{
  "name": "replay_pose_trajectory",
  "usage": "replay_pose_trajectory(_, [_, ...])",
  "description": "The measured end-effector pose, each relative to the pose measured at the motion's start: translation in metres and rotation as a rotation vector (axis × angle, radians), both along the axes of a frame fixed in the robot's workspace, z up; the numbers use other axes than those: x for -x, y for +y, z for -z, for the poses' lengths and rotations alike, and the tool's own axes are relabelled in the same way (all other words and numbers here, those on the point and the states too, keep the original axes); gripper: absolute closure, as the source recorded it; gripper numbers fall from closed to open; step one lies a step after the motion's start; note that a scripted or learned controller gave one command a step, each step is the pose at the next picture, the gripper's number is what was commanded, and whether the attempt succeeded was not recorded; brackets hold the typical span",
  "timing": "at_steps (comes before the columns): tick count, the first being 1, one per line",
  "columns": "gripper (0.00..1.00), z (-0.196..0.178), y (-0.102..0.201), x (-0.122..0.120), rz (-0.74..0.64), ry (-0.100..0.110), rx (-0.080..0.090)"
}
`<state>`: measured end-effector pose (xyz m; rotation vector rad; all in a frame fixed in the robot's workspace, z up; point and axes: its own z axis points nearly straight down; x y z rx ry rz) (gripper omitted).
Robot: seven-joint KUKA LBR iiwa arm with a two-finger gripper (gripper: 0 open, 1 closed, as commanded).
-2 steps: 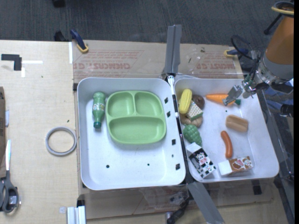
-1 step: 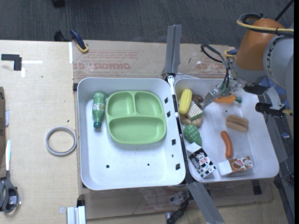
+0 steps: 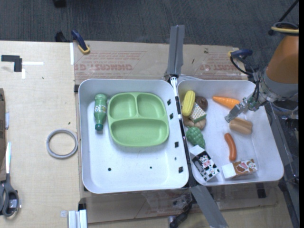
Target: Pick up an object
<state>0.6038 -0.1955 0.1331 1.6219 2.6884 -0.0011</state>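
Note:
My gripper [image 3: 236, 112] hangs low over the right bin [image 3: 266, 141], near its far right side. It sits between an orange carrot [image 3: 225, 100] and a tan bread roll [image 3: 241, 126], just above the roll. I see nothing held in it. Other toy foods lie in the same bin: a yellow corn cob [image 3: 188, 102], a green broccoli piece [image 3: 195, 137], a red sausage [image 3: 231, 147], a cow-patterned carton [image 3: 205, 165] and a small white and red box [image 3: 240, 168].
The left bin [image 3: 95, 170] holds a green divided plate [image 3: 138, 118] and a green bottle [image 3: 99, 110]. A tape ring [image 3: 62, 143] and scissors [image 3: 8, 196] lie on the bench at left. A metal divider [image 3: 176, 122] separates the bins.

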Motion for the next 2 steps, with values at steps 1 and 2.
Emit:
replay_pose_trajectory(1, [0.00,0.0340,-0.0136,-0.0528,0.050,-0.008,-0.006])
replay_pose_trajectory(2, [0.00,0.0400,-0.0208,-0.0541,-0.261,0.013,-0.013])
